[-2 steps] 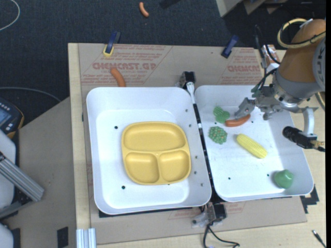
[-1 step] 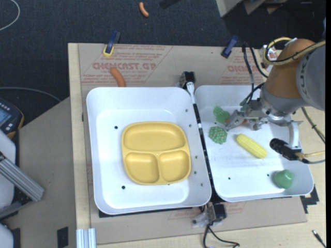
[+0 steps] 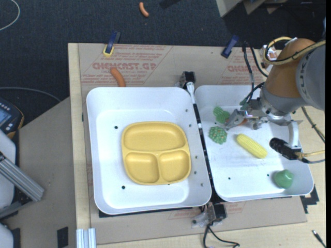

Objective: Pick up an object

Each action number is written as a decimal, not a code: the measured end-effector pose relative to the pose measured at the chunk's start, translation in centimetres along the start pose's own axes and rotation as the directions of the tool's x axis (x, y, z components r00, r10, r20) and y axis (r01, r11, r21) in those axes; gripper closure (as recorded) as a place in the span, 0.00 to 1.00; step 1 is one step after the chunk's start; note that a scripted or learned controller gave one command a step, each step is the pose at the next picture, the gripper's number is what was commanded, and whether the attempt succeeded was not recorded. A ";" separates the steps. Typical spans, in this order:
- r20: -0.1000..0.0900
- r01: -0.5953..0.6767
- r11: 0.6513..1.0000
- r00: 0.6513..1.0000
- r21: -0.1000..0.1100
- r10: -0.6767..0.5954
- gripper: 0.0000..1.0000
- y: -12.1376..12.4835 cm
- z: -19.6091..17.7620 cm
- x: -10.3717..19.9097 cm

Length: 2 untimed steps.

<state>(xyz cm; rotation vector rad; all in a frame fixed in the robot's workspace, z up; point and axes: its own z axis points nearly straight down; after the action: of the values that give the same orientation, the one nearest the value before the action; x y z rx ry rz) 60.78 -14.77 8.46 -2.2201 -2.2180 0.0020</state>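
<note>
Pincer [image 3: 242,117] first: it hangs low over the far part of the right bin [image 3: 305,182], at the end of the grey arm with its orange band [image 3: 287,68]. From this slanted overhead look I cannot tell whether it is apart or together; the metal at the tip is a small blur against the white floor. I see nothing lodged in it, so I judge that it holds nothing yet.

Closest to the tip is a leafy green piece [image 3: 221,114], just beside it on the side of the divider between the bins. A second knobbly green piece [image 3: 217,135] lies a little nearer me. The yellow corn cob [image 3: 252,145] lies on a slant near the middle of the bin, and a round green object [image 3: 283,179] sits in the near corner, well apart from the rest. The left bin [image 3: 98,138] carries a yellow divided plate [image 3: 155,152], which I leave alone.

To do this step well, I would settle on one target, most likely the leafy green piece, since it is nearest. I would centre the tip squarely over it before descending, because it sits close to the bin wall and an off-centre close could nudge it against the rim instead of gripping it. I would lift only when something is plainly caught.
</note>
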 end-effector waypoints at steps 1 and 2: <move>0.001 -0.001 1.000 1.000 -0.003 0.001 1.00 0.1 -1.1 0.0; 0.003 0.000 1.000 1.000 -0.008 0.000 1.00 -0.4 -7.3 0.0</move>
<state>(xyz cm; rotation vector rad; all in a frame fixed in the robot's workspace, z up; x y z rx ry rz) 60.43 -14.80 15.74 -2.2250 -2.2239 -0.0031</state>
